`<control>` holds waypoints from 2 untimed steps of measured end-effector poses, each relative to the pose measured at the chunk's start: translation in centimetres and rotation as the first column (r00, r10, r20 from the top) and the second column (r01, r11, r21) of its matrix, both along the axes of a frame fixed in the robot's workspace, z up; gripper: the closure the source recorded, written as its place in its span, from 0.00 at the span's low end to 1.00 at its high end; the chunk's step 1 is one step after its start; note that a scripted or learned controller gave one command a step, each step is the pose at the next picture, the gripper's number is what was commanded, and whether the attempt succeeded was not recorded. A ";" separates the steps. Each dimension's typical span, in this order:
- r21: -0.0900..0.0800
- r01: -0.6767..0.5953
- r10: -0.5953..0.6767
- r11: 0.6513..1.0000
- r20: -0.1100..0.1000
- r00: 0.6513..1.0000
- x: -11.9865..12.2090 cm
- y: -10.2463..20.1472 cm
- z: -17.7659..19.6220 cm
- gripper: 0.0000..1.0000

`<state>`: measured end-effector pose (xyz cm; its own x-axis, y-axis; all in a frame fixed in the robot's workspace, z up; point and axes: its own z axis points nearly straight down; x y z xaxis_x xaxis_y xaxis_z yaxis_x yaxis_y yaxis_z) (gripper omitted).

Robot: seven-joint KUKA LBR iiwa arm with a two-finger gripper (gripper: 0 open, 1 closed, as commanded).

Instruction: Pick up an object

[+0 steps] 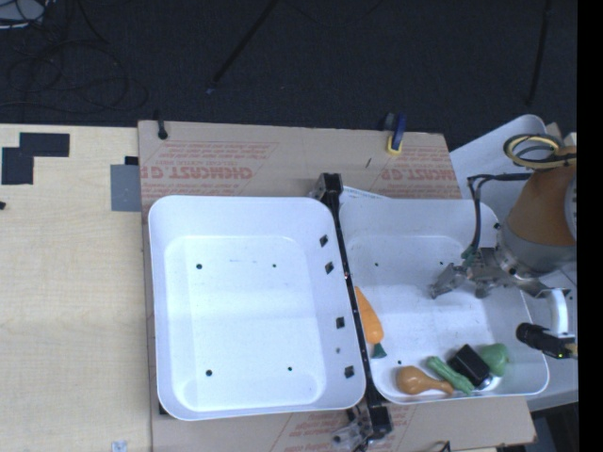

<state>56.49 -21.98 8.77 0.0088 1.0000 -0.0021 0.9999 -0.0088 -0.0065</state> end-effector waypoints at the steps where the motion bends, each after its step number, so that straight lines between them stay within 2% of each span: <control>1: 0.003 -0.003 0.003 1.000 0.003 1.000 0.3 0.4 1.0 1.00; 2: 0.004 0.002 -0.002 1.000 0.003 1.000 0.3 0.2 2.0 1.00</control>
